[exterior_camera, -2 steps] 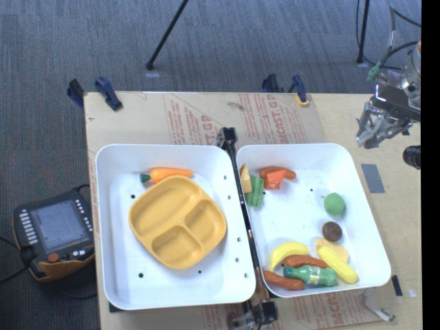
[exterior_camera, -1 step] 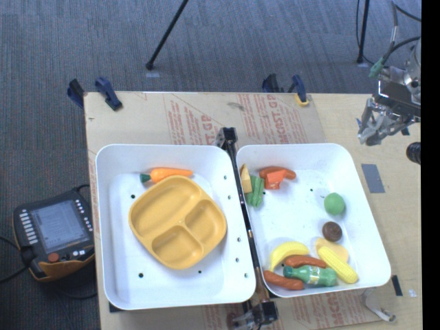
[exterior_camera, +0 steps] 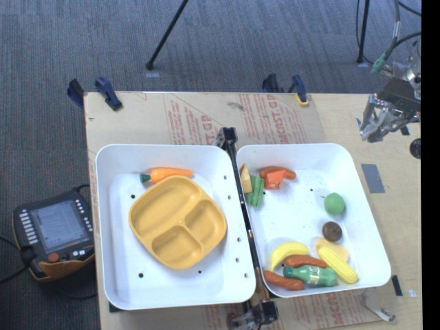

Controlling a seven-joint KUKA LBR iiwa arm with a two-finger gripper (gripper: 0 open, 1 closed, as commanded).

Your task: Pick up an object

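Beyond right bin's far corner — pincer | grip unclear | green ball well apart

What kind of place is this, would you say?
Probably a robotics lab set up for grasping tests: two white bins of toy food clamped to a bench, a teach pendant on the carpet, and a gripper at the right.

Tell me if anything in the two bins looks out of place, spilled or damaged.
Nothing stands out. The yellow divided plate lies flat in the left bin with a carrot beside it. Toy foods lie loose in the right bin: green ball, banana, corn, green bottle. No breakage or spill shows.
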